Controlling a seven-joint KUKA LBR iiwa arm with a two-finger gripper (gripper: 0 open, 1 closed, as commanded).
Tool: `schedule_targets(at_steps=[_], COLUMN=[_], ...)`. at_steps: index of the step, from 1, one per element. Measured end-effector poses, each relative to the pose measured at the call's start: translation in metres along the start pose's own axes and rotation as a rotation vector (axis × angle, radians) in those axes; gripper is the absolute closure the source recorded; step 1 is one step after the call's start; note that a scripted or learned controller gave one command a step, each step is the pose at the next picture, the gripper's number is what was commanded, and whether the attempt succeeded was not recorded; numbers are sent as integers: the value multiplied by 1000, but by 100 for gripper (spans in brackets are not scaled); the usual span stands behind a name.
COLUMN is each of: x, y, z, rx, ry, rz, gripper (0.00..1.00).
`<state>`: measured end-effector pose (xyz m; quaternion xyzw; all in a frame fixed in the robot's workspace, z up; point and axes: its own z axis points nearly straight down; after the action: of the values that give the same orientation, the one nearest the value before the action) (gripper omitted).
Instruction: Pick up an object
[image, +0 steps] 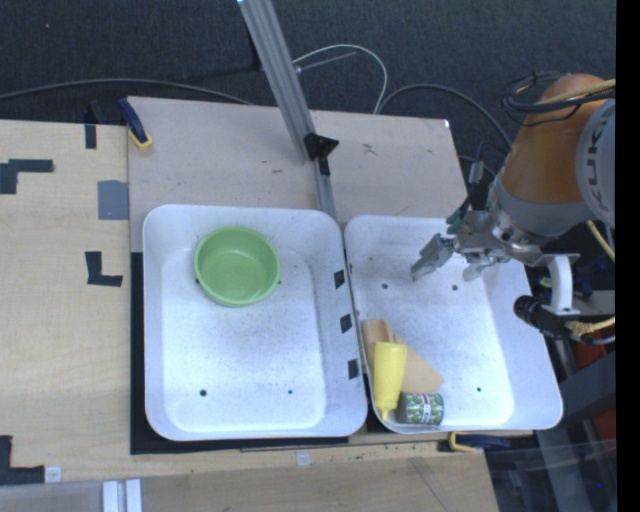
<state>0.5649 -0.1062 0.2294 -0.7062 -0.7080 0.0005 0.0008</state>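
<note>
Nearest, a small green-labelled can (421, 408), a yellow plastic banana-shaped piece (388, 376) and a tan wedge (418, 372) crowd the right white bin's (500, 330) front-left corner. Beyond, the two-finger gripper (437, 253) hangs with fingers spread, grasping nothing; it should drop squarely over one piece. Farther left, a green plastic bowl (237, 264) offers an isolated alternative.

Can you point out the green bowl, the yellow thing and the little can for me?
green bowl (237, 265): camera view, inside bottom of the bowl.
yellow object (388, 373): camera view, middle of its body.
small can (421, 409): camera view, its side label.
</note>
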Motion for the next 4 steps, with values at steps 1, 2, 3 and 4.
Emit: schedule_targets(at_steps=[1, 2, 3, 4], x=[0, -4, -7, -7], y=[0, -7, 1, 1], z=[0, 62, 117, 140], rx=[0, 6, 6, -3], ry=[0, 0, 0, -2], rz=[0, 2, 1, 1], gripper=[0, 0, 0, 0])
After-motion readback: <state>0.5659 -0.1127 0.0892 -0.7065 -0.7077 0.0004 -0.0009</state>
